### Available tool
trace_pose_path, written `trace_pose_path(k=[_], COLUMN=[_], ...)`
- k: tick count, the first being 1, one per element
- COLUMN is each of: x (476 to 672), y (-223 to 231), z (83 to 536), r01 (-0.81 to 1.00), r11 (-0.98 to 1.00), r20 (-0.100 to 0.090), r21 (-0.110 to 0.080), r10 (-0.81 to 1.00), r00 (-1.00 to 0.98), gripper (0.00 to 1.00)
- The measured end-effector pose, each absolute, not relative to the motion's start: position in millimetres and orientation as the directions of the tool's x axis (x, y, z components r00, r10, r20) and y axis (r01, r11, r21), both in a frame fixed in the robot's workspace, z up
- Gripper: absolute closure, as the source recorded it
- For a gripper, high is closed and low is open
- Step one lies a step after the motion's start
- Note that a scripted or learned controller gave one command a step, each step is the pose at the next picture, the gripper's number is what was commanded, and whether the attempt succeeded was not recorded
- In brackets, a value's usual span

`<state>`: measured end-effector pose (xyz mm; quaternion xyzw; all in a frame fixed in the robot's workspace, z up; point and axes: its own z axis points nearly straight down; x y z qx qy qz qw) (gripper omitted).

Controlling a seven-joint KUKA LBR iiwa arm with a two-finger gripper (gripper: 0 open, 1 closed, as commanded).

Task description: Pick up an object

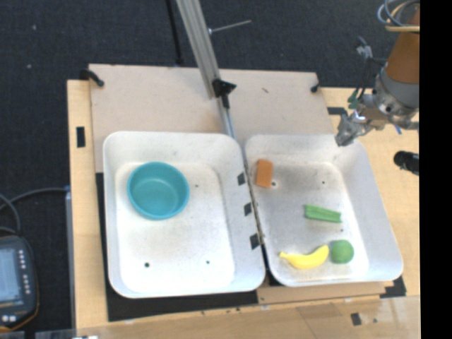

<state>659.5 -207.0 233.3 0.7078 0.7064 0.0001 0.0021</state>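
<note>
Nearest the camera: a yellow banana (305, 258), lying along the front wall of the right bin (367, 189), with a green lime-like ball (342, 251) touching or just beside its right tip. I am reading that front cluster as loose toys resting where the bin floor lets them settle.

Next back: a green pod-shaped piece (323, 214), lying flat, near the ball but apart from it.

Further back: an orange block (263, 173), sitting just beside the divider, alone in the bin's left rear part.

Left bin (113, 210): a teal bowl (158, 190), sitting upright in the left half.

Both bins are resting side by side on the wooden surface (83, 189).

Gripper (348, 131): I am seeing it hanging over the rear right corner of the right bin, wrist tilted inward. It is too blurred and small here to tell how it is set. Nothing is showing between its tips.

No target is named; I am judging any of the four right-bin pieces a candidate. All are lying well apart from the gripper, the pod and the orange block nearest.
</note>
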Motion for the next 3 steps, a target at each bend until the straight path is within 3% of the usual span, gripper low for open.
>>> trace_pose_path(k=[1, 3], x=[669.5, 662.8], y=[-152, -50], z=[238, 238], r01=[1.000, 1.000], r11=[0.006, 0.007], r20=[0.000, 0.001], r21=[0.002, 0.000], r10=[1.000, 1.000], r00=[-0.006, -0.007], gripper=[1.00, 1.00])
